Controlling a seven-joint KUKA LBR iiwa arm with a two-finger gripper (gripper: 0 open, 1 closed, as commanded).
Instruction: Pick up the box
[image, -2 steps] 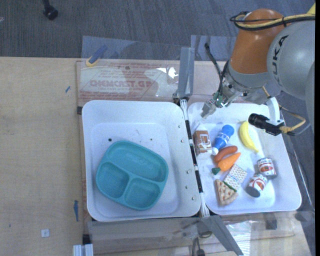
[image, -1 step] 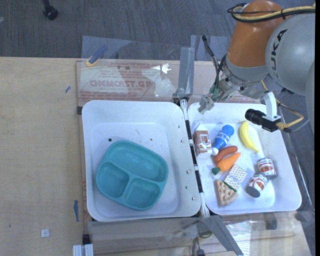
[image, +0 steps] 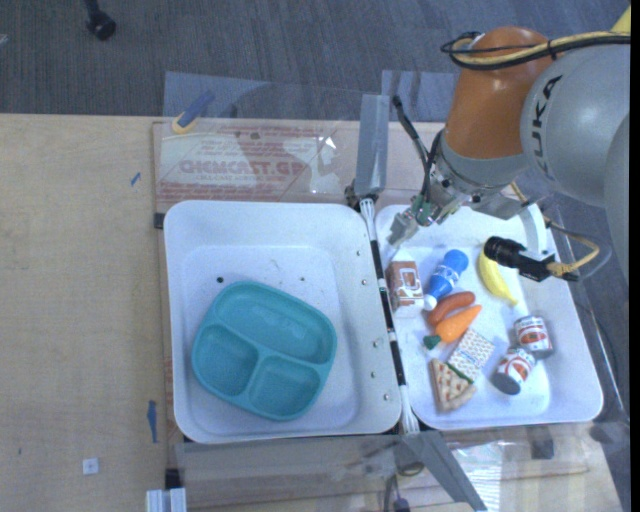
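Pincer: hangs at the far left corner of the right bin, below the orange band; nothing shows between its tips, and whether they stand wide or narrow cannot be told at this size.
Box: small brown-and-white carton, lying flat just below the pincer toward the camera, close against the bin's left wall; apart from the pincer, not gripped.
Why so placed: the pincer sits almost over the box, which reads as an approach for a descent (a judgement, not a thing seen).
Blue bottle: to the pincer's right and nearer the camera, just beside the box; it narrows the room on that side.
Carrot and sausage: nearer the camera than the box, lying side by side at a slant, close to the box's lower right corner.
Banana: well right of the pincer, partly under the arm's black fitting.
Two cans: far right and toward the camera, well apart from the box.
Patterned packet and pizza slice: toward the camera, clear of the approach.
Left bin: left of the pincer across the divider; holds a teal compartment plate, no part of this pick.
Tabletop: carries both bins.
Risk: wall on one side and bottle on the other leave a tight slot for the tips (likely a nudge).
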